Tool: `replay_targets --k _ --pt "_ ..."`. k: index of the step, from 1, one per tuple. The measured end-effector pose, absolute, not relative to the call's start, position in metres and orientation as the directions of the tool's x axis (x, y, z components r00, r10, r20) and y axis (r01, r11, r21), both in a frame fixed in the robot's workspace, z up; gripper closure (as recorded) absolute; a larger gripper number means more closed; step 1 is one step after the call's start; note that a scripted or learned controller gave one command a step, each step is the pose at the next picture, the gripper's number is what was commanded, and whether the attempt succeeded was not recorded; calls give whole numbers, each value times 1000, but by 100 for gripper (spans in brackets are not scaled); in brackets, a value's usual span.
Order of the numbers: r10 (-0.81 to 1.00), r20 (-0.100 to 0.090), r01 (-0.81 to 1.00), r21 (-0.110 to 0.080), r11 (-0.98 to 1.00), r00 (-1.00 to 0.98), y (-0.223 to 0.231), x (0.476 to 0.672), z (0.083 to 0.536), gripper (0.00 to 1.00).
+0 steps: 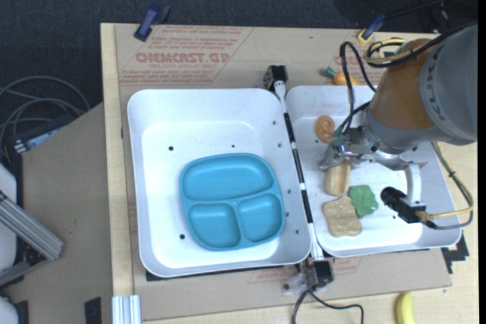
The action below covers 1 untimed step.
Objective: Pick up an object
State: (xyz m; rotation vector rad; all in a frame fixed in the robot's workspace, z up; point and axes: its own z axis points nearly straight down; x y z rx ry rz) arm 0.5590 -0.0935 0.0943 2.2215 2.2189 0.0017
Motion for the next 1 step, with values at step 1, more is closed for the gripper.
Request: replay_targets --k 1 --pt "1000 0 1000 4 1 -1 -59 521 211 100"
